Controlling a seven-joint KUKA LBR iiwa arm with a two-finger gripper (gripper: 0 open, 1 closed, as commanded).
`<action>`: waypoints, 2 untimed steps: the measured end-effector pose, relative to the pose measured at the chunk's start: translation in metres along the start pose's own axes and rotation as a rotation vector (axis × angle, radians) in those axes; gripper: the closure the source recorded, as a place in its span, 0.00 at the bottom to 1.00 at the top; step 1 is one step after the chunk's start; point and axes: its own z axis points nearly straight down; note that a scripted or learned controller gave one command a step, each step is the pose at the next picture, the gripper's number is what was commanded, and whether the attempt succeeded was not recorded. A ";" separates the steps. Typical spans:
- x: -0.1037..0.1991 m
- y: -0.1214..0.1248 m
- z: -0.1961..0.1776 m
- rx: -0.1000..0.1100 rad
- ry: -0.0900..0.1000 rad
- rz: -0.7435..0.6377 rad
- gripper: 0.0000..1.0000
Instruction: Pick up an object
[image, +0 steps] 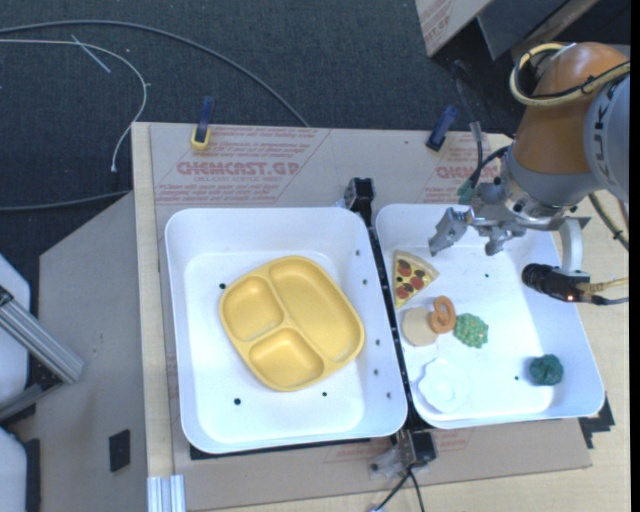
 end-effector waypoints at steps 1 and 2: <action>-0.003 -0.002 0.061 0.004 0.000 0.001 0.00; -0.003 -0.001 0.110 -0.002 0.001 0.002 0.00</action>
